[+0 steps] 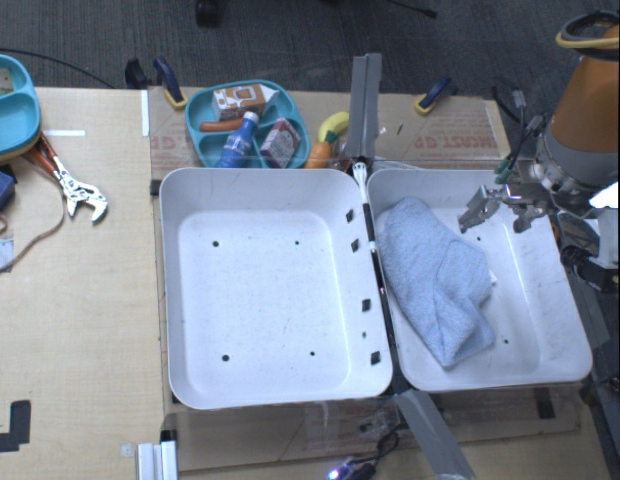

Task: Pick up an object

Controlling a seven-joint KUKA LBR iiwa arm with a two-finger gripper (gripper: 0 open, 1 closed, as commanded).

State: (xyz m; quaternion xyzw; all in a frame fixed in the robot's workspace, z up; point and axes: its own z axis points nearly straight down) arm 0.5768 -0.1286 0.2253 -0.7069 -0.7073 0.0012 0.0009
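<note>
Two shallow white bins are seen side by side on the bench, the left bin (190,298) and the right bin (550,338). A crumpled light-blue cloth (435,278) is laid in the right bin, spread from its upper left toward its lower middle, apart from the gripper. Above the bin's upper right part, the gripper (500,208) is held at the end of the grey arm with its orange band (590,93); its fingers are spread apart and nothing is seen between them. Farther back, behind the left bin, a teal tray (200,118) is set on the bench, filled with small packages and a blue bottle (235,140). At the far left, a metal wrench (80,196) is laid on the wooden surface (70,328), beside a second teal tray (10,108).
</note>
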